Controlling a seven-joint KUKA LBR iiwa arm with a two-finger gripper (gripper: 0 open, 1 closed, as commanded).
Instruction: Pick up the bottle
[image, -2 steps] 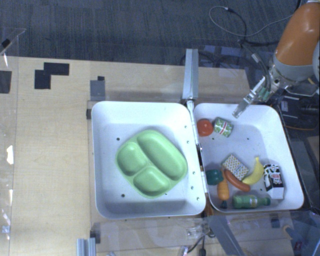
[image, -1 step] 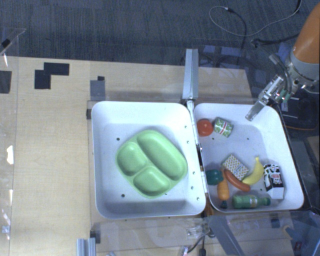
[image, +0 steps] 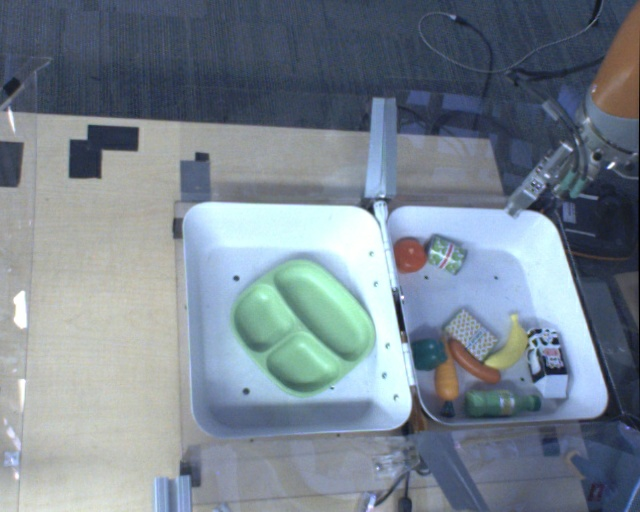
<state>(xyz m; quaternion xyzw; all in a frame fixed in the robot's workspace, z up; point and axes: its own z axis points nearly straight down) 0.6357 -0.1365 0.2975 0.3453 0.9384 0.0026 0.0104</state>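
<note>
Crowding the bottle (image: 502, 402) — carrot (image: 446, 380), sausage (image: 473, 361), carton (image: 547, 357).

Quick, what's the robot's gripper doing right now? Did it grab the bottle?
Gripper: holding nothing, up above the right bin's back edge.
Bottle: lying in that bin's front corner, not picked up.

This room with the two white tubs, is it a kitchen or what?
Probably a robot test lab, not a kitchen. A robot arm with a claw reaches over a wooden bench, the food in the right tub looks like toys, such as a banana, and cables trail across the floor.
</note>
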